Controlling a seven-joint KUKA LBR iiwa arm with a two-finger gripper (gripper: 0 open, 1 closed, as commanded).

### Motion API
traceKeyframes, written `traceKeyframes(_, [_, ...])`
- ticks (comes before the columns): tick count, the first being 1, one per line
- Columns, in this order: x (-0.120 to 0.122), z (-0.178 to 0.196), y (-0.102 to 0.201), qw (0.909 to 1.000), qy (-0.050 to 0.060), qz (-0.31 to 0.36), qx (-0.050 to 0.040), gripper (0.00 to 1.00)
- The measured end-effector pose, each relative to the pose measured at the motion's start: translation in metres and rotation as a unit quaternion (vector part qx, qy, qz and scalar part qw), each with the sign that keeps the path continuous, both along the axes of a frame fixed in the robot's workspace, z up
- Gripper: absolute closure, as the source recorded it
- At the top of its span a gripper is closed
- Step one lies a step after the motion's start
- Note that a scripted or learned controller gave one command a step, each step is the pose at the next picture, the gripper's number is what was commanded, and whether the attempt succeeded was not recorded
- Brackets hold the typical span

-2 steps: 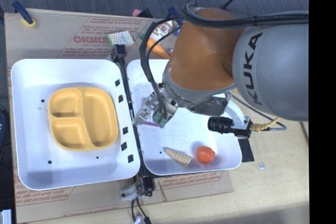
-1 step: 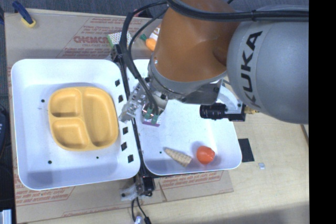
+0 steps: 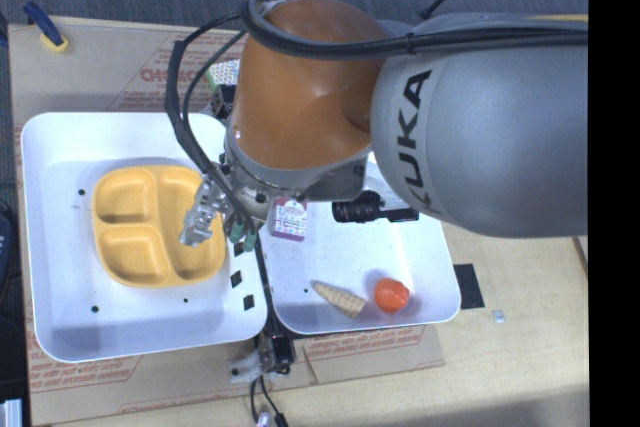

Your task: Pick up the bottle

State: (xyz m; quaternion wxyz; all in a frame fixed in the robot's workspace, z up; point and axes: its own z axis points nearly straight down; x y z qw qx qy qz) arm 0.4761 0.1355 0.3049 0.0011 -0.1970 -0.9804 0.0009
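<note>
Left bin (image 3: 40,215): divided tray (image 3: 150,225) in it. Right bin (image 3: 430,300): cone (image 3: 339,297) left of ball (image 3: 392,294), near its front edge.

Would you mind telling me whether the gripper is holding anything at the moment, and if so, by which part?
It cannot be told: the gripper hangs over the yellow tray in the left bin, and nothing shows between its fingers.

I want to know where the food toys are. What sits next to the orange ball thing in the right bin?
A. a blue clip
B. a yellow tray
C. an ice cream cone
C: the ice cream cone lies just left of the orange ball in the right bin.
</note>
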Motion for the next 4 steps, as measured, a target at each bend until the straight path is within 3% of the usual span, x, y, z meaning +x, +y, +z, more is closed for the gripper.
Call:
traceKeyframes(1, [0.001, 0.012, -0.033, 0.9977, -0.002, 0.068, 0.0003, 1.00])
traceKeyframes(2, [0.000, -0.057, -0.005, 0.9637, 0.000, 0.267, 0.0006, 1.00])
traceKeyframes(3, [0.007, -0.118, -0.006, 0.9571, 0.001, 0.290, 0.0009, 1.00])
traceKeyframes(4, [0.006, -0.074, -0.062, 0.9826, -0.002, 0.186, 0.0003, 1.00])
